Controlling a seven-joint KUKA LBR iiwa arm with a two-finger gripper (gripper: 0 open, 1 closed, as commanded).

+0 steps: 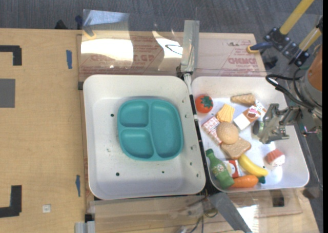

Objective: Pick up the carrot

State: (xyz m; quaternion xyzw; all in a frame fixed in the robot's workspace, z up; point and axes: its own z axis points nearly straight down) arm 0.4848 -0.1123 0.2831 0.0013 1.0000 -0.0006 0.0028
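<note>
The carrot [245,181] is orange with a green tip and lies at the front edge of the right bin [294,173], just in front of a yellow banana [253,167]. My gripper [267,124] hangs over the right side of that bin, behind and to the right of the carrot and well apart from it. It is open, with nothing between its fingers.
Around the carrot lie a green bottle [219,168], bread slices [236,148], a round cookie [227,133], a tomato [204,103], cheese [226,113] and a sushi piece [275,158]. The left bin [97,139] holds a teal divided plate [151,128].
</note>
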